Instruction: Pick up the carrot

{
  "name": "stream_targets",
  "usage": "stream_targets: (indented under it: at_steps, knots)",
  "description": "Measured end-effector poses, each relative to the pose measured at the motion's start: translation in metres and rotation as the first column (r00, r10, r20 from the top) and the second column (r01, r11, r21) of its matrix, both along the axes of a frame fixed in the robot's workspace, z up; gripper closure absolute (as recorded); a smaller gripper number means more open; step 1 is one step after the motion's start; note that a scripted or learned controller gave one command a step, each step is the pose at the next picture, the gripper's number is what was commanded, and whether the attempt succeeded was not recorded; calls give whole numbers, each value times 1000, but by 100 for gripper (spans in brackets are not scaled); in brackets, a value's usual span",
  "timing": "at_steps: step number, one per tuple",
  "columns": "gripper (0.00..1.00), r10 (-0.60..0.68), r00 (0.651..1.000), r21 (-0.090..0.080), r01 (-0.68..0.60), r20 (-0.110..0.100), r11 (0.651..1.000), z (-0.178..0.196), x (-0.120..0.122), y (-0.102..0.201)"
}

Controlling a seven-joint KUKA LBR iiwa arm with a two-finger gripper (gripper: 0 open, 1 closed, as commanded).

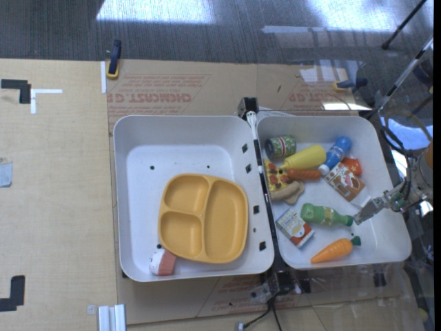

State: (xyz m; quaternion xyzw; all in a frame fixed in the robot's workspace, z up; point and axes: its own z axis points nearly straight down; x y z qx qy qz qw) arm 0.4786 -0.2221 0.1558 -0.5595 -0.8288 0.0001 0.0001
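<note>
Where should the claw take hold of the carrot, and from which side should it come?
Probably the thick middle of the carrot, coming from above with fingers across its width. It lies flat and slanted near the right bin's front wall, apart from neighbours.

Arm cut off by the right edge

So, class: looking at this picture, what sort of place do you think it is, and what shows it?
Probably a robotics lab or test bench. Two shallow white plastic bins sit side by side on a cardboard-covered bench; one holds toy food such as an orange plastic carrot, and a robot gripper reaches in from the right.
</note>
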Motion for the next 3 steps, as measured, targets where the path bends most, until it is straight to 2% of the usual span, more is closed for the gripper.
stream_targets:
  at_steps: [1, 2, 3]
  knots:
    - [0, 223, 975, -6, -223, 5, 975, 58, 1, -1]
    - [100, 220, 976, -9, -220, 9, 976, 67, 4, -1]
    - [0, 219, 976, -9, -219, 9, 976, 67, 4, -1]
